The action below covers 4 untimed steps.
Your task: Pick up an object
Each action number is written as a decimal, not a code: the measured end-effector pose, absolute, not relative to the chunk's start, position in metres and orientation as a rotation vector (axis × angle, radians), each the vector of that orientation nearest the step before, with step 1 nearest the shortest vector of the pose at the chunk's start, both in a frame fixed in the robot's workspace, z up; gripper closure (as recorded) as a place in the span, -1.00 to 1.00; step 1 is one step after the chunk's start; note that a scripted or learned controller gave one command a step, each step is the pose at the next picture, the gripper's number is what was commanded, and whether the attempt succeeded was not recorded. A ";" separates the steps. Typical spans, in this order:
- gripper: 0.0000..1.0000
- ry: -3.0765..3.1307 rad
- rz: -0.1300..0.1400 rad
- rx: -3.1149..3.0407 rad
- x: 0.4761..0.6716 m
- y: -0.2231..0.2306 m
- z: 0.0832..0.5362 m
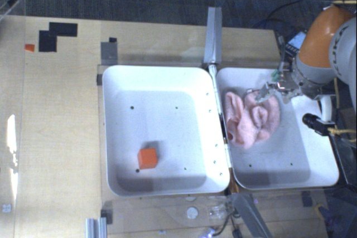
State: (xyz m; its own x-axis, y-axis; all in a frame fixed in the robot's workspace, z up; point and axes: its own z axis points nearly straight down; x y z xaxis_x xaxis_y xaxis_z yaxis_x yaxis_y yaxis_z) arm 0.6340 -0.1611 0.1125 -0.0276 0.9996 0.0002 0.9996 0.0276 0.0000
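Hovering over the right bin's (290, 175) far edge, the pincer (271, 89) touches the pink cloth (252, 119) bunched against the divider; I cannot tell its opening. An orange cube (148, 158) sits near the left bin's (117, 120) front-left corner.

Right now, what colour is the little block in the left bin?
Orange. The block shows best in the camera view, on the white bin floor.
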 end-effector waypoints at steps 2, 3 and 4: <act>-1.00 -2.473 -0.016 -1.964 0.570 -0.095 0.091; 1.00 -2.480 -0.025 -1.967 0.575 -0.094 0.102; -1.00 -2.481 -0.025 -1.967 0.574 -0.094 0.102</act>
State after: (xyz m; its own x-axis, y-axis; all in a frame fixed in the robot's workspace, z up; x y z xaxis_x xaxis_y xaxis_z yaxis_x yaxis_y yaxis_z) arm 0.5745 -0.0942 0.1023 -0.2279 0.9736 -0.0092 0.9733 0.2281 0.0273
